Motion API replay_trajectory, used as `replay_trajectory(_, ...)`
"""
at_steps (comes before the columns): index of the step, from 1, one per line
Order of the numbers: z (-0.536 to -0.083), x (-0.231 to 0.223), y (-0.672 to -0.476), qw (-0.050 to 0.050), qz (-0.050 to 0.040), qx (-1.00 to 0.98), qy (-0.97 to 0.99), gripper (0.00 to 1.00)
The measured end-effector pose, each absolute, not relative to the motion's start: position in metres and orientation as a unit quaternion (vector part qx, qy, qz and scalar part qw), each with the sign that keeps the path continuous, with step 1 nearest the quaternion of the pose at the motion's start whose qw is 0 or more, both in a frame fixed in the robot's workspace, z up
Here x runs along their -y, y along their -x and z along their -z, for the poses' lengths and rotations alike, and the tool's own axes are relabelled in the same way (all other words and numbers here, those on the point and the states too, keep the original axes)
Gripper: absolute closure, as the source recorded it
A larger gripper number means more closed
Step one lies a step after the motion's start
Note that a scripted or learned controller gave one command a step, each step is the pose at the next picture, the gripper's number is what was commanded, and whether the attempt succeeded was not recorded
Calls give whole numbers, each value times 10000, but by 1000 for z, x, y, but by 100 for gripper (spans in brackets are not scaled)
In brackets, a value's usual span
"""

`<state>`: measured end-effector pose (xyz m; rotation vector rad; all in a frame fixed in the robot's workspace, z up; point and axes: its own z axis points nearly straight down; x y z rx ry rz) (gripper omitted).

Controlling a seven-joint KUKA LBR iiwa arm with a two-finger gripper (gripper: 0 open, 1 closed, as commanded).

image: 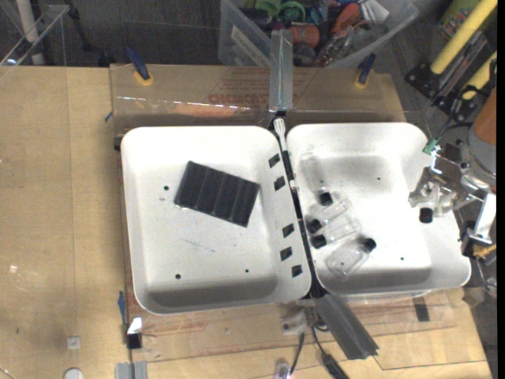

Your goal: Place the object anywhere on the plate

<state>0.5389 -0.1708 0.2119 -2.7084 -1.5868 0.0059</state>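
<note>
The dark ribbed rectangular plate (217, 193) lies in the left white bin (142, 235), long axis running ten to four o'clock. The clear plastic vials (335, 227) — seemingly black-capped — lie at nine o'clock from the gripper (432, 198), whose grip I cannot tell.

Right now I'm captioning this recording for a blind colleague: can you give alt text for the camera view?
Two shallow white bins sit side by side on a wooden bench: the left bin holds a dark ridged rectangular plate, the right bin several clear bottles with black caps. The gripper hovers at the right bin's right edge.
</note>
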Motion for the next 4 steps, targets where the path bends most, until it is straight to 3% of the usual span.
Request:
replay_trajectory(1,-293,168,-507,4,-14,3289,9444,100)
replay_trajectory(2,-244,145,-479,26,-31,2336,9723,100)
replay_trajectory(3,-292,153,-479,1,-17,1067,9943,100)
replay_trajectory(4,-244,166,-478,23,-31,1003,9949,100)
